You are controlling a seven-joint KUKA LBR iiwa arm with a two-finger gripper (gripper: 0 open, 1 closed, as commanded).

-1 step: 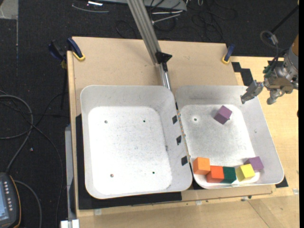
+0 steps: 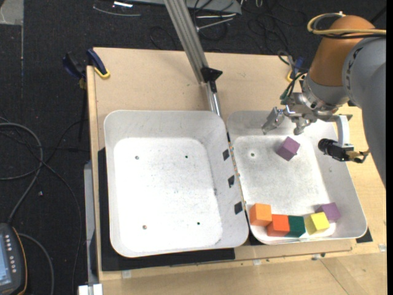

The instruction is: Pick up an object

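My gripper (image 2: 284, 126) hangs over the far end of the right bin (image 2: 307, 183), its two fingers (image 2: 270, 124) spread apart and nothing between them. A purple cube (image 2: 287, 147) sits tilted just below and in front of the fingertips, apart from them. Along the bin's near edge lie an orange cube (image 2: 261, 213), a red-orange cube (image 2: 280, 224), a green cube (image 2: 296, 226), a yellow cube (image 2: 317, 222) and a second purple cube (image 2: 330, 211).
The left bin (image 2: 112, 165) lies beside the right one. A slanted metal rail (image 2: 190, 42) runs from the top down to the gap between the bins. A black fitting (image 2: 334, 147) sticks out of the arm at the right bin's right rim.
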